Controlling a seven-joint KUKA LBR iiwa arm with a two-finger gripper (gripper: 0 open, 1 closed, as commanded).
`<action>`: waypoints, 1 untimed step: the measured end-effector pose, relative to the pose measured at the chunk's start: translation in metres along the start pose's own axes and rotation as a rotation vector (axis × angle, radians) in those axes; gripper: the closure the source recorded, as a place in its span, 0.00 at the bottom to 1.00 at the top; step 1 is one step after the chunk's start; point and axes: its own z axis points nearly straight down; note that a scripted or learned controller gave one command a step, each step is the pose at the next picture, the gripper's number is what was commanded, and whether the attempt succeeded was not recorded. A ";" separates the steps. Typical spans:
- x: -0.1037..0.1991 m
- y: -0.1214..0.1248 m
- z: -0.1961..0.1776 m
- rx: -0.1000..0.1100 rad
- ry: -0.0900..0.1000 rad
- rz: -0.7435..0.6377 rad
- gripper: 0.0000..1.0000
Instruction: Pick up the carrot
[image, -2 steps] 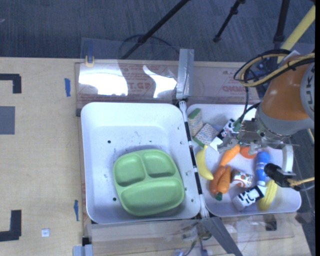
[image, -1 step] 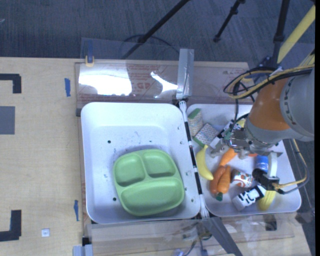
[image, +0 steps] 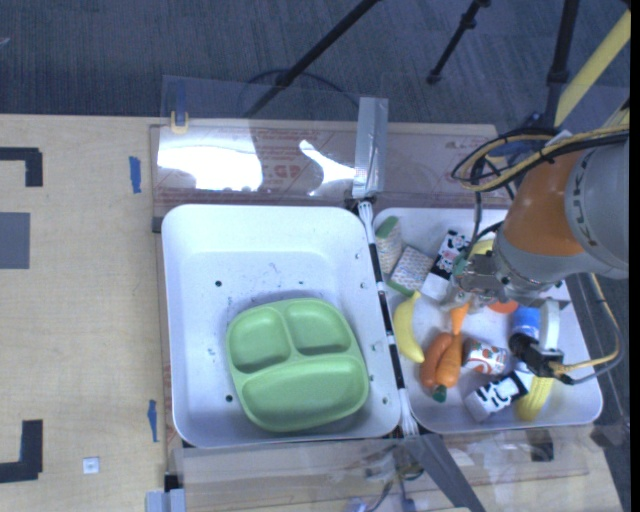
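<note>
Here, the grey arm (image: 590, 200) with its orange band is reaching in from the right, hanging over the upper part of the right bin (image: 590, 405). The left bin (image: 200, 250) is lying alongside, the two bins meeting along a shared rim down the middle. The left bin is offering plenty of bare floor along its top and left edges, since a green divided plate (image: 296, 364) is sitting in its lower half, close to the bottom rim.

The right bin is crowding up with small things, leaving little bare floor except near the lower right corner. A banana (image: 406, 330) is lying against the left wall, beside the shared rim. The carrot (image: 444, 358) is resting just right of the banana, near the bin's middle, its thin end pointing up toward the gripper (image: 478, 283). The gripper is hovering just above that thin end; whether its fingers are spread or closed cannot be told, and nothing is visibly held between them. A black-and-white toy (image: 498, 392) is lying near the bottom edge, touching a small yellow item (image: 537, 396).
</note>
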 end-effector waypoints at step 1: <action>0.073 0.000 -0.217 0.007 0.000 -0.113 1.00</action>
